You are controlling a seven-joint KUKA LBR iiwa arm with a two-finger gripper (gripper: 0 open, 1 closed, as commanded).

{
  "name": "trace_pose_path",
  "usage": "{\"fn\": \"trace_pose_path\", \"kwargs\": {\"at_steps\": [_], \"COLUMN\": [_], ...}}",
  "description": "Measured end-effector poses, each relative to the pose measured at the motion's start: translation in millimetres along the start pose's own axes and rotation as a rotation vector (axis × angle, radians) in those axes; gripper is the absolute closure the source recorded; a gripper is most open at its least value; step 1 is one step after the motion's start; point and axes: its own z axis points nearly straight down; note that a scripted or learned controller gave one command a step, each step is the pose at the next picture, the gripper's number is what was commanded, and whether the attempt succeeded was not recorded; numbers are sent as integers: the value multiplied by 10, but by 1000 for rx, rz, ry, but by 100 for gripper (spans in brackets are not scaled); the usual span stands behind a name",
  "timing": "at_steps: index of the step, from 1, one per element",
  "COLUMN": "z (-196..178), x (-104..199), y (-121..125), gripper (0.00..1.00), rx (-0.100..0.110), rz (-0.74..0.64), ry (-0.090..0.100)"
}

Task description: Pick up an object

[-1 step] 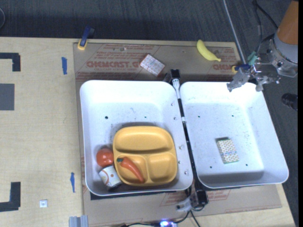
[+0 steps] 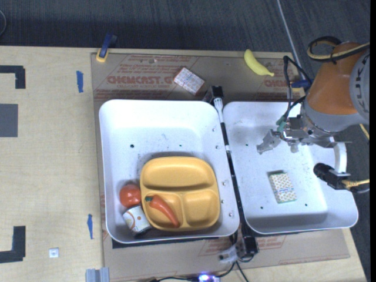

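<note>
over the right bin (image 2: 255,207), gripper (image 2: 278,142) near the patterned packet (image 2: 283,187)

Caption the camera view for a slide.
Tool over the right bin, apart from a patterned card; left bin holds a yellow tray.

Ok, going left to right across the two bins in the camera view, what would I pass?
Red-orange ball → yellow divided plate → patterned packet in the right bin.
</note>
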Motion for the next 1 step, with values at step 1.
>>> {"fn": "trace_pose_path", "kwargs": {"at_steps": [1], "z": [595], "x": [52], "y": [-325], "gripper": [0], "rx": [-5], "rz": [0], "ry": [-1]}}
